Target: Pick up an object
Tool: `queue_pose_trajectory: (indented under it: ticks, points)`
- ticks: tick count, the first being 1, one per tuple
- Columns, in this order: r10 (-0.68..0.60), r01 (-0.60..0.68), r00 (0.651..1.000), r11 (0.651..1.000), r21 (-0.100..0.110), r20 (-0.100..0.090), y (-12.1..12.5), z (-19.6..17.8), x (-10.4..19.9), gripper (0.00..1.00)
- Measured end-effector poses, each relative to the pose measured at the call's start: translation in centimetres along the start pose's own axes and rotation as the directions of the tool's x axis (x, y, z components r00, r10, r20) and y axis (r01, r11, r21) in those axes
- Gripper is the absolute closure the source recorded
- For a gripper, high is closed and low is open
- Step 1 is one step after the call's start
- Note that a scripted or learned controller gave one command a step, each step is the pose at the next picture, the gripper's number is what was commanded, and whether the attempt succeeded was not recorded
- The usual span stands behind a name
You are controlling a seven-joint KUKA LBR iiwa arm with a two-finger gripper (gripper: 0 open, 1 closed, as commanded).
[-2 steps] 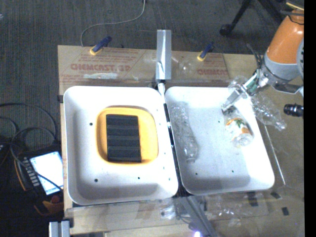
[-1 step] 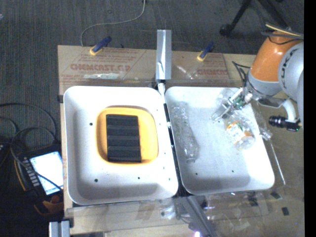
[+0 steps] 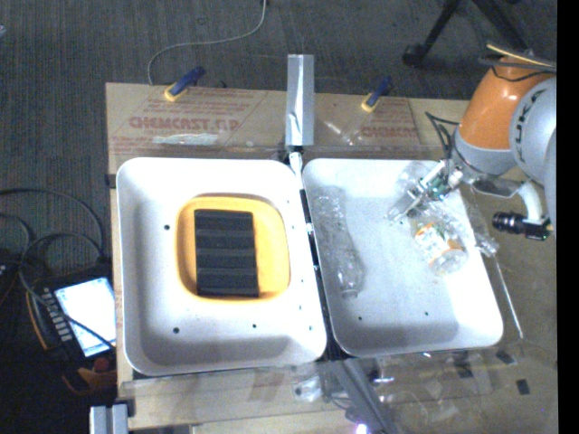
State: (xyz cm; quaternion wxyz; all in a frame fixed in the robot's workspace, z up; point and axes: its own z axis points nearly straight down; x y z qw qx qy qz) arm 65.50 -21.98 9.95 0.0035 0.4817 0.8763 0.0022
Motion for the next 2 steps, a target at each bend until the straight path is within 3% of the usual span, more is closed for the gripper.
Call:
queue_pose_trajectory:
  ticks: [1,2]
  points:
    - [0.315,-0.315,0.949,0.949,0.002,-0.005,-1.61,-0.28,1.27,0.0]
    - [0.315,-0.315,0.949,0.949,0.002,-0.005,-1.61,-0.27,1.27,0.0]
